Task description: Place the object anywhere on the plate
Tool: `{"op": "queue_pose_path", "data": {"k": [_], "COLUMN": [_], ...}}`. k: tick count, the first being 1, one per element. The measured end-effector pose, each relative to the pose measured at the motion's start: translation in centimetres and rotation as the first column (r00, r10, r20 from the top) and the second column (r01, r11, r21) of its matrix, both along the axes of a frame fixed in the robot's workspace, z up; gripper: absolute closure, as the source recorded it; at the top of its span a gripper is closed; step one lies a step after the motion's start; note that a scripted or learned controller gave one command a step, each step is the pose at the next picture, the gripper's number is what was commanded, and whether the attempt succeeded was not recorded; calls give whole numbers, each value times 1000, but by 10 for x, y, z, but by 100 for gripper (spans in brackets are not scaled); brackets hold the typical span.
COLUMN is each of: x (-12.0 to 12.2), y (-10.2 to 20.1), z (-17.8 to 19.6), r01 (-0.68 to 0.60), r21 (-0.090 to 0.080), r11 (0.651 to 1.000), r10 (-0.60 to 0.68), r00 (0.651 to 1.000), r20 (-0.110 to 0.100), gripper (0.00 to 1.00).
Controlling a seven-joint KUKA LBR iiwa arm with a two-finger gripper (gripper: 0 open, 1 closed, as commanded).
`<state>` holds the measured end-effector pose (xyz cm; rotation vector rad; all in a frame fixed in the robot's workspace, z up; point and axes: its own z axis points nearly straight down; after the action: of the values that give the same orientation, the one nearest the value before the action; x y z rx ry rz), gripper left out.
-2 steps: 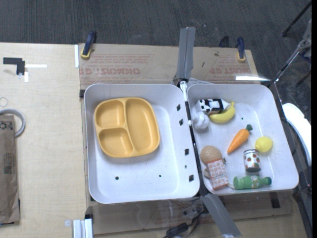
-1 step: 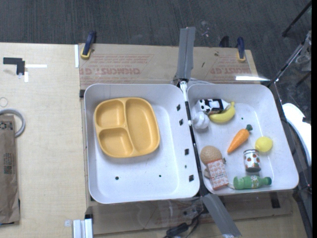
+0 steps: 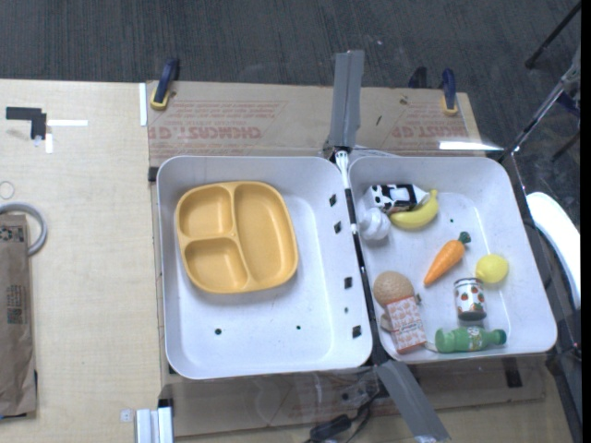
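Pale wooden table [image 3: 83,247] carries two shallow white plastic bins side by side, the left bin [image 3: 166,275] at nine o'clock and the right bin [image 3: 517,210] at three o'clock. Inside the left bin, toward its ten o'clock corner, lies the yellow three-compartment plastic plate [image 3: 237,236], with nothing on it.

Every candidate for the task's object sits in the right bin, well apart from the plate, and which one is meant I cannot tell. They include:

- a green plastic bottle [image 3: 469,339] lying flat at six o'clock
- a yellow toy banana [image 3: 416,213] at eleven o'clock
- an orange toy carrot [image 3: 444,258] near the centre
- a red-and-white carton [image 3: 404,324] at seven o'clock, touching a brown round bun [image 3: 392,287]
- a small printed jar [image 3: 469,298] just above the bottle
- a yellow toy lemon [image 3: 491,268] at three o'clock

The crowding is probably the main risk. The carton and bun touch, and the jar stands just beside the bottle, so a grasp there could nudge a neighbour or catch two things. Round pieces such as the lemon and carrot may roll away or slip. The carry must also cross the two raised rims between the bins, where a low object could clip and drop. A release near the plate's sloped edge could let the object slide off.
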<state>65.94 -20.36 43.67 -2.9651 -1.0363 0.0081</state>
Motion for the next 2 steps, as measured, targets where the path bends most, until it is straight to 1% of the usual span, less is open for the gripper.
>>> {"op": "queue_pose_path", "data": {"k": [1, 2], "x": [-15, -8], "y": [-13, -18], "z": [3, 3], "r01": [166, 448], "r21": [0, -1], "r11": [986, 894], "r10": [-166, -448], "r00": [986, 894], "r20": [-1, 0], "gripper": [100, 100]}}
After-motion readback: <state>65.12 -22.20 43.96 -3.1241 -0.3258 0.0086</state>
